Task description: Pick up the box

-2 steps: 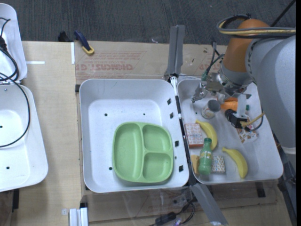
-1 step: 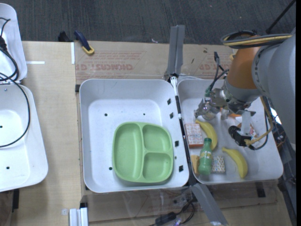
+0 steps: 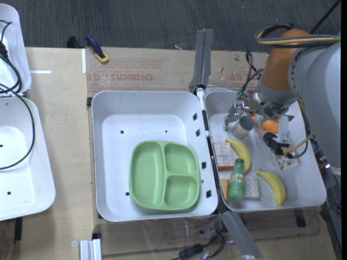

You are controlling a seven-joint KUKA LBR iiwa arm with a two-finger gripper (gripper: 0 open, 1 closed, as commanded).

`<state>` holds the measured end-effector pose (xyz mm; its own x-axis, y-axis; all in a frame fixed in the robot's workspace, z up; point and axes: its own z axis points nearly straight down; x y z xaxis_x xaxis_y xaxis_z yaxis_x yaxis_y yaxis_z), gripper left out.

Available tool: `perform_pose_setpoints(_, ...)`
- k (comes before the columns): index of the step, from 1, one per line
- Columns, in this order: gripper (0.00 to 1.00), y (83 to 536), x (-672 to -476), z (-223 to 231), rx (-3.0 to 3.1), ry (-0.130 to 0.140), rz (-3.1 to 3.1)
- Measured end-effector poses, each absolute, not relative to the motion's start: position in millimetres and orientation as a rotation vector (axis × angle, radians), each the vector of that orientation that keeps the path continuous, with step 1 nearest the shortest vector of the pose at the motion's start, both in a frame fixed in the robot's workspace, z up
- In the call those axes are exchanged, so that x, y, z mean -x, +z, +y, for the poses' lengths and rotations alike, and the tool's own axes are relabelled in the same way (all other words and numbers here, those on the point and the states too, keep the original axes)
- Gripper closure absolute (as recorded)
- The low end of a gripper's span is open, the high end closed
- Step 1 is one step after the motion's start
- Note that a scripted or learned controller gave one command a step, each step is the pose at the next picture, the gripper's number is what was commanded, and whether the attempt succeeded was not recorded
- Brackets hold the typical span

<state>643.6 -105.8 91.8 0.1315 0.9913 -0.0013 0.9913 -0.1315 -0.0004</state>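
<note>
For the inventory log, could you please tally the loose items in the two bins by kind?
Bananas: 2
Green bottle: 1
Boxes: 2
Green divided plate: 1
Total: 6

A robotics lab bench is what you're looking at.
You can tell from the grey arm (image 3: 317, 85) with loose cables, two white bins (image 3: 108, 145) on a plywood bench (image 3: 59, 80), and dark carpet (image 3: 135, 10) behind.

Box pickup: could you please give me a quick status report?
Gripper over far end of right bin, grip state unclear. Box flat near bin's left wall, untouched. Banana and green bottle crowd it.
</note>
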Motion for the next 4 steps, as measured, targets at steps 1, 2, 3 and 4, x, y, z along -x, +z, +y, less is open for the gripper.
perform_pose_setpoints(1,1.0,102.4,-644.5,-106.1,-2.357,-0.002,2.071)
perform_pose_setpoints(2,0.0,102.3,-644.4,-106.1,-2.358,-0.002,2.071)
perform_pose_setpoints(3,0.0,91.3,-600.0,-161.2,-2.381,-0.004,2.051)
perform_pose_setpoints(4,1.0,102.4,-601.6,-161.4,-2.38,0.0,2.048)
